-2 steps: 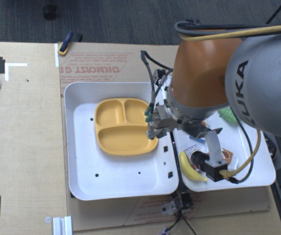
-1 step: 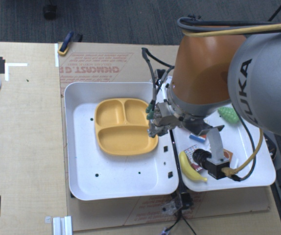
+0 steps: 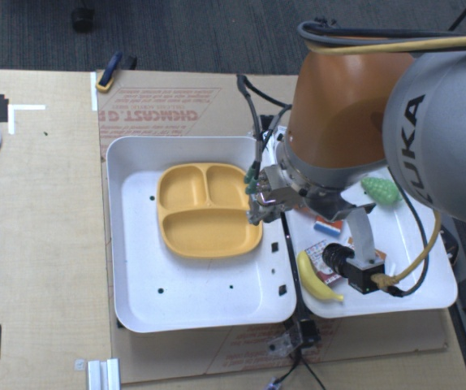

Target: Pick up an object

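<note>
Camera view: from above and at a slant, two white bins sit side by side on a cardboard-covered bench.
Arm [image 3: 363, 104]: the grey and orange arm reaches in from the right, its bulk covering much of the right bin [image 3: 436, 295].
Gripper [image 3: 257, 205]: low over the seam between the bins, right at the right-hand rim of the yellow plate [image 3: 204, 214]. From where I stand I cannot tell how it is set, nor whether anything is in it.
Left bin [image 3: 135, 299]: it carries the yellow plate, a divided one lying flat toward the bin's upper middle.
Right bin contents: a banana [image 3: 314, 281] near the front left corner, a green object [image 3: 381, 190] toward the back, and a small red and white packet [image 3: 330, 227] between them, partly under the wrist hardware.
Likely target: the plate's near rim, going by where the tool sits; that is my guess.
Doing it well: I would want the tool squared across the raised rim and low enough to get under its lip before closing. A shallow bite on that smooth edge could slip.
Risk: the lift should be slow and straight up, since a plate held by one edge will tilt and may catch the bin wall.
</note>
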You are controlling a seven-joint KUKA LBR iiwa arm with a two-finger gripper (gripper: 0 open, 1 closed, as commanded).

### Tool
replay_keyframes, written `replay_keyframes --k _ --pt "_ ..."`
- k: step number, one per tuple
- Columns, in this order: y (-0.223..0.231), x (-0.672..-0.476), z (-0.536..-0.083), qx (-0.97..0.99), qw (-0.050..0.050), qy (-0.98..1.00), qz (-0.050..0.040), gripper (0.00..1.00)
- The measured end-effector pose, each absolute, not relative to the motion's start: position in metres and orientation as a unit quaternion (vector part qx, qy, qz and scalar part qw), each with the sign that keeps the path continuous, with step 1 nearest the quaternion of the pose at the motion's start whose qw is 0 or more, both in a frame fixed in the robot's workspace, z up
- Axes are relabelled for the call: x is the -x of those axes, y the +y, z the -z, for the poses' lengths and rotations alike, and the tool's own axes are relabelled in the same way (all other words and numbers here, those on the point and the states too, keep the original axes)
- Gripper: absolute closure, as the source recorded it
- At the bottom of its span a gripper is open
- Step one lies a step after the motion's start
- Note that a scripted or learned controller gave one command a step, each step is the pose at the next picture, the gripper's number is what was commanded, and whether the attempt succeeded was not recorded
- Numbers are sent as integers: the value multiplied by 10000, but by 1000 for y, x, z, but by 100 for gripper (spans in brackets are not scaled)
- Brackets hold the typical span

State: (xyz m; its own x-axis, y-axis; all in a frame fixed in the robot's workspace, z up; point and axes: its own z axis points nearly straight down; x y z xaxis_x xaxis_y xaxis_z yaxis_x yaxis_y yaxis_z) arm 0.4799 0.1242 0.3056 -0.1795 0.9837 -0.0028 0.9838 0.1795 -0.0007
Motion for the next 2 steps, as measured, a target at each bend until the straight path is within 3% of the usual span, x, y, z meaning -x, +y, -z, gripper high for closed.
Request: replay_keyframes --k 1,2 --pt "150 -479 -456 -4348 16 9005 -5 100" --pt "128 -484 -273 -4587 3 8886 3 100"
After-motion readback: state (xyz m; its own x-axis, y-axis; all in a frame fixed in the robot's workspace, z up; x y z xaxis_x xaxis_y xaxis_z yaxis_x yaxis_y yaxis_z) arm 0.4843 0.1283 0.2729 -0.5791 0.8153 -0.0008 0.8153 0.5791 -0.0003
